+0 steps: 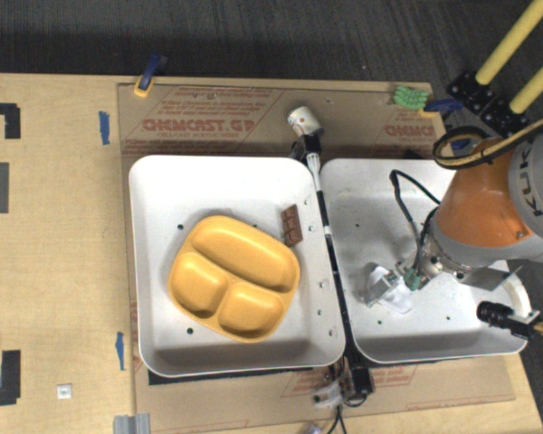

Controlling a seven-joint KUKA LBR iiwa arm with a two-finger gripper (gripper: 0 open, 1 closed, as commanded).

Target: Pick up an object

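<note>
The left bin [154,242] holds a yellow divided tray [235,277] with a small brown block [290,225] at its 1 o'clock; in the right bin [462,333] the gripper [400,281] sits over a clear crumpled object [378,286], grip unclear

A big yellow tray [234,277] with three dips sits in the left bin [154,242], and a small brown block [290,225] lies just beside it. The gripper [391,285] is low in the right bin [362,193], by something small and clear [377,287].

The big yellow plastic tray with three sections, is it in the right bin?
No, the yellow three-section plastic tray lies in the left white bin, beside a small brown block.
</note>
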